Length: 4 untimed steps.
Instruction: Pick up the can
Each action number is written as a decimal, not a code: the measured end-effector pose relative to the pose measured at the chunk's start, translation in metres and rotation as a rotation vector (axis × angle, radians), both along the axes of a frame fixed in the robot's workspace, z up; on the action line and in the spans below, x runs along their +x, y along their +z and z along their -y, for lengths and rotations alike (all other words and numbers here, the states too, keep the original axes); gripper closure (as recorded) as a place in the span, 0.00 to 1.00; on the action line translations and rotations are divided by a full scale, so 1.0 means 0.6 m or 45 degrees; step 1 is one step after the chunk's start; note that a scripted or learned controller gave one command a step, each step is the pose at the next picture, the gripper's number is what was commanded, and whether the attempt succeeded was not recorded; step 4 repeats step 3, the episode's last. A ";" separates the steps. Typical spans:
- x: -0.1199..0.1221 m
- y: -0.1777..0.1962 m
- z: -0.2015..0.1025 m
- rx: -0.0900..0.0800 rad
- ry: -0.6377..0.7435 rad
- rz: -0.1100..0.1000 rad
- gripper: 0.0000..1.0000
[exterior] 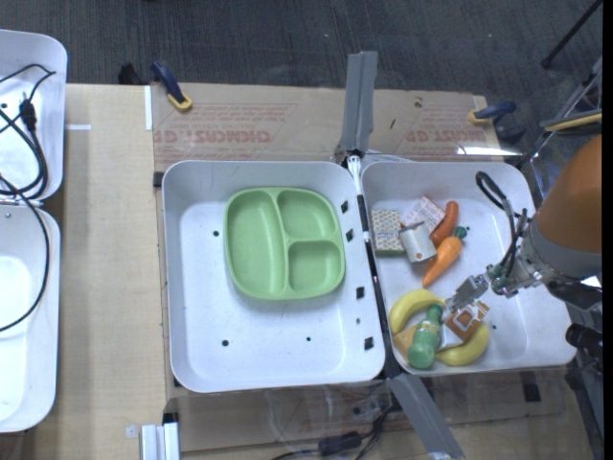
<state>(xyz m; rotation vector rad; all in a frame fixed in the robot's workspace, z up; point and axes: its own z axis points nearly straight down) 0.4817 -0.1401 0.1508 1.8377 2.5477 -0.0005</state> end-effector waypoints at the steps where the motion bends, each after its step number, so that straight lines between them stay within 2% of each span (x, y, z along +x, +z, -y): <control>1: -0.001 -0.092 -0.046 -0.006 -0.042 0.017 0.00; 2: -0.008 -0.099 0.068 -0.001 -0.278 -0.001 0.00; 3: -0.007 -0.084 0.068 0.000 -0.280 -0.002 1.00; 4: -0.007 -0.084 0.068 0.000 -0.280 -0.002 1.00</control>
